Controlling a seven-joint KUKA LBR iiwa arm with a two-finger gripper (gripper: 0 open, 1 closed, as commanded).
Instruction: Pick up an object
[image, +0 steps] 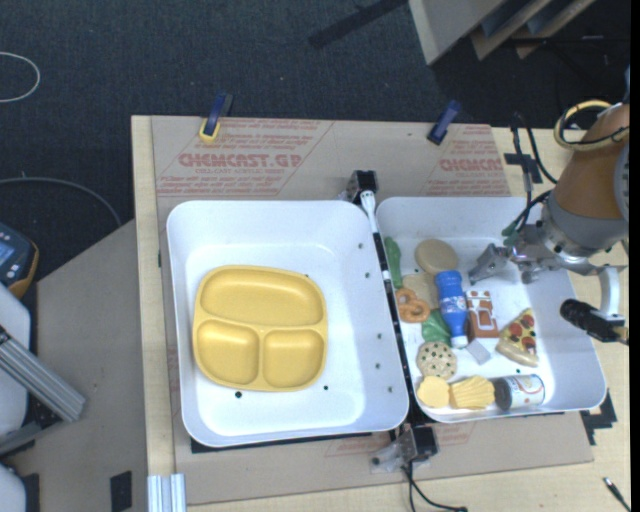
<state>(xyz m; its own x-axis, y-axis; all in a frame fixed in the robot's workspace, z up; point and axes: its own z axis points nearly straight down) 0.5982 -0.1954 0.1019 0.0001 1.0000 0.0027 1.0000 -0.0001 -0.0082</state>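
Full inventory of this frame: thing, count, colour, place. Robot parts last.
bins: 2, white, side by side on bench
divided plate: 1, yellow, left bin
bottle: 1, blue, right bin, middle
pretzel: 1, brown, left of bottle
cookie: 1, tan, below bottle
pizza slice: 1, right bin, right side
round disc: 1, tan, right bin, top
clamps: 2, blue, bench's far edge
arm: 1, grey and orange, right
claw: 1, grey, over right bin

Grey arm (590, 215), orange band (592, 175), metallic gripper (497, 262).
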